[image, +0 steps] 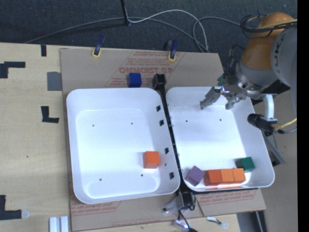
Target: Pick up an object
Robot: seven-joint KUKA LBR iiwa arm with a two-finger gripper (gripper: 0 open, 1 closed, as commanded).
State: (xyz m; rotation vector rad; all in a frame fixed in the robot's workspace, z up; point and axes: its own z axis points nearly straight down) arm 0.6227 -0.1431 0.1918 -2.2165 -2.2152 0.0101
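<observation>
The gripper (218, 100) hangs over the far part of the right bin (203, 134), its two fingers spread apart with nothing between them. The arm (268, 42) enters from 3 o'clock.

The blocks in that bin lie well apart from the gripper, toward 6 o'clock of it along the near wall: a purple block (194, 175), just beside it an orange bar (224, 177), and a green block (245, 164) touching the bar's right end. In the left bin (96, 144) a lone orange cube (151, 159) sits near the divider, at about 7 o'clock from the gripper.

Both bins rest on a cardboard sheet (140, 69) on the tabletop (29, 129), which bears black tape marks. A blue block (134, 79) stands on the cardboard beyond the left bin, and two blue clamps (99, 46) grip the sheet's far edge. Past the tabletop, cables (159, 17) trail over dark carpet (58, 8).
</observation>
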